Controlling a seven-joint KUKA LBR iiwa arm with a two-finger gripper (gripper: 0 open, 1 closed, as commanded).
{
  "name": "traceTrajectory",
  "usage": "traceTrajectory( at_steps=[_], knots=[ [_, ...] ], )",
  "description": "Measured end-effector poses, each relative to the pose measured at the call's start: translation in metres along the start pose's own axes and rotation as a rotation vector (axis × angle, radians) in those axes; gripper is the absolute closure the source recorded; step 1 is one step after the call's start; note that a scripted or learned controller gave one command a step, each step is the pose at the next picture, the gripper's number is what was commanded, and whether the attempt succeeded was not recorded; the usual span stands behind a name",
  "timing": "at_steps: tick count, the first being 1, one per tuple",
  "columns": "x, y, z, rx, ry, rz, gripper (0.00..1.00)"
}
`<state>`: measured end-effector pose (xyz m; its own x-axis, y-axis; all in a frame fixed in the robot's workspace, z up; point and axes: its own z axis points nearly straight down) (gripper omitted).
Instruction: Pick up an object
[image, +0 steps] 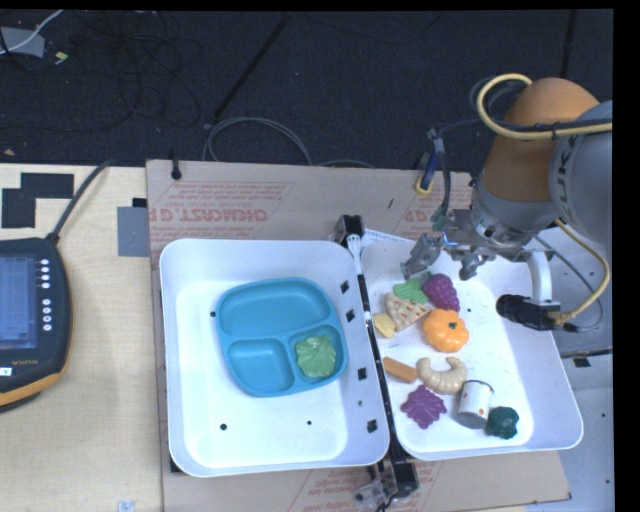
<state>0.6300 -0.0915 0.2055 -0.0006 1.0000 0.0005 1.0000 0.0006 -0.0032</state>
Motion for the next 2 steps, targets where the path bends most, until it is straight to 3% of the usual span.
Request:
traceTrajectory(
  at_steps=[1,2],
  knots=[
    [-0.031,-0.014,0.119,-0.006,0.005,0.005,0.0],
    [-0.031,-0.01,0.1,-0.014,0.003,0.003,1.0]
  ],
)
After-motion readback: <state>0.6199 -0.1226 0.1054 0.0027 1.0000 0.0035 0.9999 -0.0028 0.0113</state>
